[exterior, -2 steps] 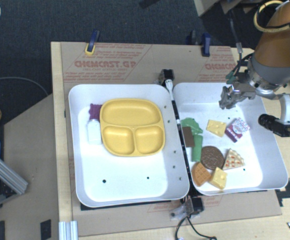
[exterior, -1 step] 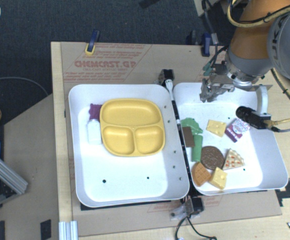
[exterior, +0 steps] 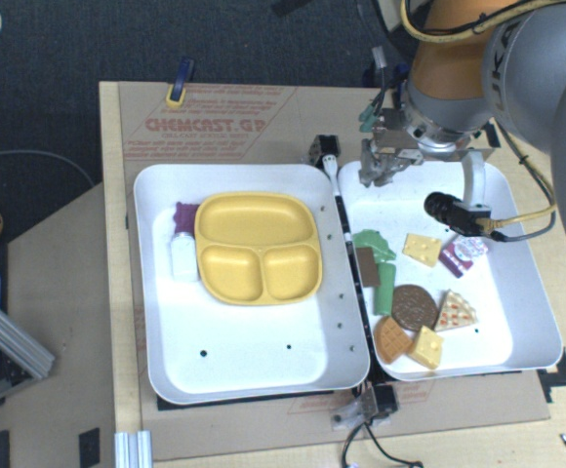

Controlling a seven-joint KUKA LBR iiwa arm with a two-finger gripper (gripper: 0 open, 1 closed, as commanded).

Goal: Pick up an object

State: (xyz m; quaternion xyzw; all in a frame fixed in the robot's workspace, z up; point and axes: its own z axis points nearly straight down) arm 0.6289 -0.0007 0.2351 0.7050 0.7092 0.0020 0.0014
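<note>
Nearest the camera, the front rim of the right bin (exterior: 478, 364) is crowded by a cluster of toy foods: a waffle-like cracker (exterior: 392, 339) and a yellow cheese cube (exterior: 425, 347) lie just inside that rim, touching each other. Just behind them a round brown cookie (exterior: 414, 306) is seen, with a pizza slice (exterior: 456, 312) beside it on its right. Along the bin's left wall a green piece (exterior: 383, 266) and a small brown bar (exterior: 367, 266) are laid, close to the divide between the bins. Further back a cheese wedge (exterior: 422, 250) and a purple-wrapped item (exterior: 462, 253) are set near mid-bin, slightly apart. Open white floor is left to the right of these and along the far half of the bin.

In the left bin (exterior: 234, 369) a yellow divided tray (exterior: 259, 246) is placed toward the back, with a white bottle (exterior: 182, 256) and a purple object (exterior: 186, 216) beside its left edge; the front half of that bin's floor is bare.

At the far end of the right bin, the gripper (exterior: 385, 169) is seen above the back-left corner, near the rim. Nothing is seen between its fingers; whether they are spread or closed cannot be told. A black cylinder (exterior: 451, 213) on a white bracket hangs to its right.
</note>
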